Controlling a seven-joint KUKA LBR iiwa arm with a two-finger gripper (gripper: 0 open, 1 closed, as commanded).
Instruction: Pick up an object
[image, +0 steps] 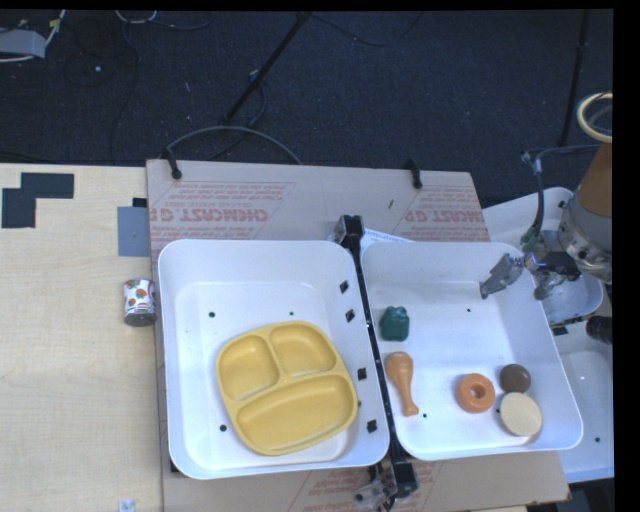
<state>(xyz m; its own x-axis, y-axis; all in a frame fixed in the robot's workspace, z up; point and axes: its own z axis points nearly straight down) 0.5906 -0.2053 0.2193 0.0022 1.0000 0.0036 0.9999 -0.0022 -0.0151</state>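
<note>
Partly cut off at right, the gripper (523, 277) hangs over the right bin (440, 290), fingers spread, pinching nothing.

One fixed camera looks down aslant over both bins (460, 445), seemingly from moderately high.

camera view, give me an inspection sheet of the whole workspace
surface: two white bins, left bin and right bin, on cardboard
job's things: right bin holds green toy, drumstick, donut, brown disc, cream disc; left bin holds yellow tray
clutter: small can left of the bins
grippers: claw over the right bin's far right corner, holding nothing
cables: black cables behind the bins
surroundings: wooden bench, dark floor
</note>
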